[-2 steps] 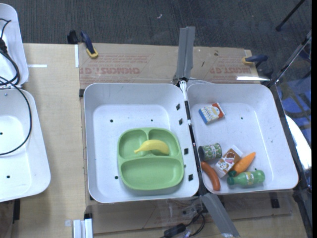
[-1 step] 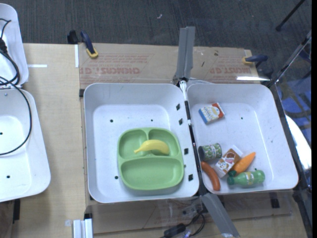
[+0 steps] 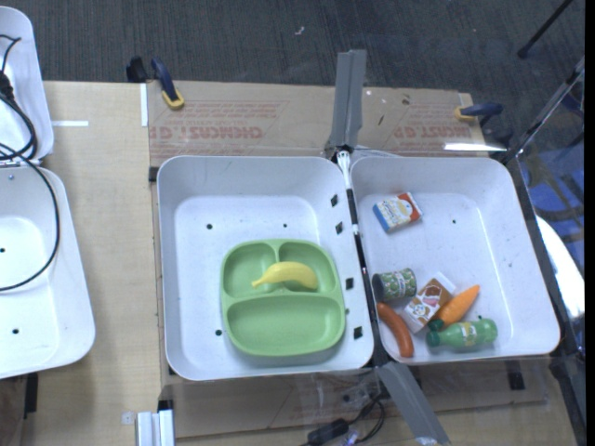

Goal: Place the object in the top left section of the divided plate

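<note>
Banana [image 3: 286,274] lying across upper sections of green divided plate [image 3: 279,328] (left bin), claw's state untellable

Banana [image 3: 287,274] across plate's [image 3: 279,328] upper sections.

Beyond the right bin [image 3: 517,214], thin dark slanted rods [image 3: 556,19] and a blurred bluish shape [image 3: 561,170] cannot be identified as arm parts.
</note>
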`<state>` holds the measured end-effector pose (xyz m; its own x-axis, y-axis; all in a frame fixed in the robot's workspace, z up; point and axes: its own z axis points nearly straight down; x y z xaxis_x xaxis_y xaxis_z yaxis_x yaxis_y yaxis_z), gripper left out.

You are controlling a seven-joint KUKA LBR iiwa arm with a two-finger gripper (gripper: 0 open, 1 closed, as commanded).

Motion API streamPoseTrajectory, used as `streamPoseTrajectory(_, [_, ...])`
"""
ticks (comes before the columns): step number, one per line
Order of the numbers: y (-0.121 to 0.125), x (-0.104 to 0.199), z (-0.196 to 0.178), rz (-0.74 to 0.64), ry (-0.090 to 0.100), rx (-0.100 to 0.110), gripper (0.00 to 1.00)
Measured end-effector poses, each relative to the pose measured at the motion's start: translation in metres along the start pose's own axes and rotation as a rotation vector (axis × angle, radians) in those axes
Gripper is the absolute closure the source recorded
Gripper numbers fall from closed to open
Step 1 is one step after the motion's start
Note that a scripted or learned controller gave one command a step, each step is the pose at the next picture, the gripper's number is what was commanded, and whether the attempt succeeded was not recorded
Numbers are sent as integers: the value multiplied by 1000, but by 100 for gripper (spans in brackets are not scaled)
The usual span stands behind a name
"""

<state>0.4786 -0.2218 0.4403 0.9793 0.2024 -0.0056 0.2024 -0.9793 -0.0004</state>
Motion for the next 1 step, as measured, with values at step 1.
streamPoseTrajectory(1, [6,32,0,-5,0,0,100])
